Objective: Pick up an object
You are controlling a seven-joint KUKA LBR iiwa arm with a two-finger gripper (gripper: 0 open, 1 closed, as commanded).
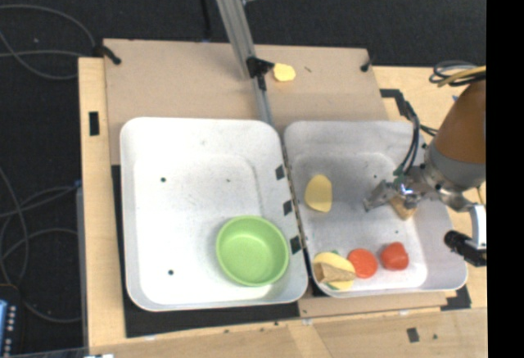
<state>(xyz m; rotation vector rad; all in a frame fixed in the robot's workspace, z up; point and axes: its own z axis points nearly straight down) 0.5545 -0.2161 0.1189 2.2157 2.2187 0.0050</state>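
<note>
My gripper [386,198] hangs low over the right bin [344,139], near its right wall, with the orange band of the arm just beyond it. A small tan-brown piece [403,207] sits right by the gripper; whether it is held is unclear. A pale yellow object [318,192] lies in the bin to the gripper's left. Along the bin's front edge lie a red object [395,256], an orange-red ball [363,262] and a yellow-and-tan object [334,270].
A green bowl [251,250] stands in the left bin [164,151] near its front right corner. A small yellow item [284,72] lies on the board behind the bins. A grey metal pole [233,12] rises from the back.
</note>
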